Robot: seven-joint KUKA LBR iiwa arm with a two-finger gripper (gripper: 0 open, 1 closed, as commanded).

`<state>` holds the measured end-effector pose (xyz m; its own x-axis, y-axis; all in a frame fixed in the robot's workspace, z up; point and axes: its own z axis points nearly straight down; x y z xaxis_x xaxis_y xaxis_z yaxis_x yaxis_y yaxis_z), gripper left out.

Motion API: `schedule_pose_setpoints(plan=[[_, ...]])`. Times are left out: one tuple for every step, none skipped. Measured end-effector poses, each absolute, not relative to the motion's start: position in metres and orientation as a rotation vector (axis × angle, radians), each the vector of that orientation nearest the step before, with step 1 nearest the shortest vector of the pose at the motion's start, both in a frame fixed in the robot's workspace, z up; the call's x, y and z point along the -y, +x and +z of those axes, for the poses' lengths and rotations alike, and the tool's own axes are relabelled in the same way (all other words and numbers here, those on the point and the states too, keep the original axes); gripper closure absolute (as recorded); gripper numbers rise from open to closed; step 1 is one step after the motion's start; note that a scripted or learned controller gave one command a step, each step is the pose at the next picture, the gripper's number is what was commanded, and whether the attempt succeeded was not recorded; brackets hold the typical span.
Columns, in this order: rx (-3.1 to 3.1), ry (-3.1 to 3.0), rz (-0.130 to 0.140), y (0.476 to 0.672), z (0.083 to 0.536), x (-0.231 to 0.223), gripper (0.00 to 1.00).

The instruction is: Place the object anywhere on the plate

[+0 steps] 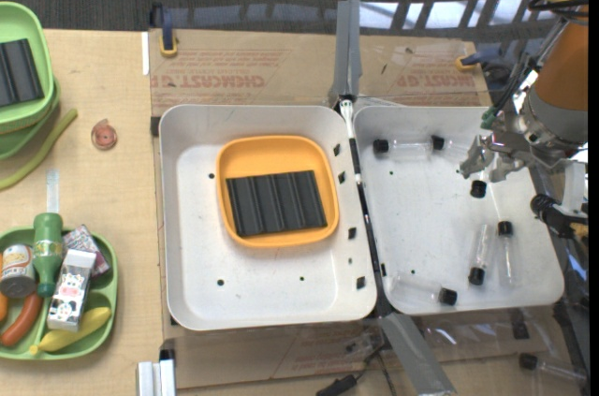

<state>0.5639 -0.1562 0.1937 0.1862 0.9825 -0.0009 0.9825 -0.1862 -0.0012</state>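
Arm: the grey arm with its orange band (569, 71) is reaching in at the right edge, partly cut off by the frame.
Gripper (487, 162): hovering over the right bin's upper right; its shape is blurring into cables and brackets, so I cannot tell how it is set or whether it is gripping anything.
Bins: two white bins are sitting side by side on the desk, left bin (187, 226) and right bin (421, 216).
Plate (277, 190): one orange plate is lying in the left bin, carrying a dark ribbed insert.
Objects: clear tubes with black caps (488, 256) are lying scattered in the right bin, about six; transparent bodies are hard to make out, so the count is uncertain.
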Motion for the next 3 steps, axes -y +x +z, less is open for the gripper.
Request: schedule_pose_setpoints(plan=[[2.351,-2.086,0.002,0.629,0.224,0.196,1.0],[2.609,-1.758,0.001,0.657,0.249,0.222,1.0],[2.609,-1.757,0.001,0.657,0.249,0.222,0.0]])
